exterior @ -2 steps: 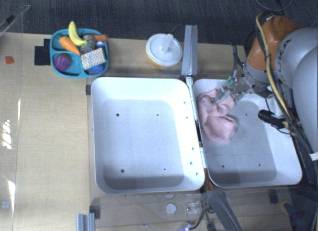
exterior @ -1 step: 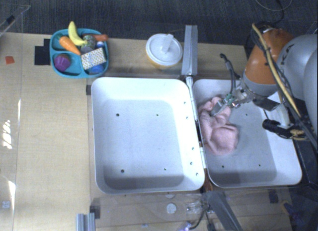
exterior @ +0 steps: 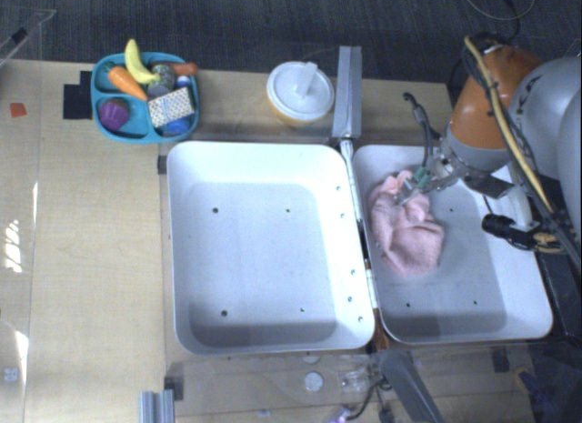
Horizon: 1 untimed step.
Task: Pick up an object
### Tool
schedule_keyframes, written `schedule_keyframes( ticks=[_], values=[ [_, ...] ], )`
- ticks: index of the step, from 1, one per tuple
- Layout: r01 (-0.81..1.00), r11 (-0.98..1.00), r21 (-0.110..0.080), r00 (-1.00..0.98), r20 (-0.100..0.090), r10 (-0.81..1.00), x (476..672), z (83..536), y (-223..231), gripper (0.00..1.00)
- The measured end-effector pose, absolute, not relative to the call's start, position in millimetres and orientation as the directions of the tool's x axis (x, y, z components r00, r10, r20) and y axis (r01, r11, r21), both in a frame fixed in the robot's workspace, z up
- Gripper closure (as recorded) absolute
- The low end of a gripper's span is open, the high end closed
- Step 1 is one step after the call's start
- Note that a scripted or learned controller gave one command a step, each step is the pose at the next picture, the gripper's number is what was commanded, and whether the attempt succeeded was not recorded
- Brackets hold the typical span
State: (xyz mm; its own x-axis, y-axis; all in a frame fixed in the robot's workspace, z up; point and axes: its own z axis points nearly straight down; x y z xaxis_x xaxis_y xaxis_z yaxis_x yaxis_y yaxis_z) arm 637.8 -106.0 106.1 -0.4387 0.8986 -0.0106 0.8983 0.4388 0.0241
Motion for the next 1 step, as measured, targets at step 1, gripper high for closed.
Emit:
schedule_keyframes(
  ticks=[1],
  values=[
    [0.724, 0.69, 0.005, -0.69, -0.004, 0.724, 670.3, 207.8, -71.1, 1.0]
  ],
)
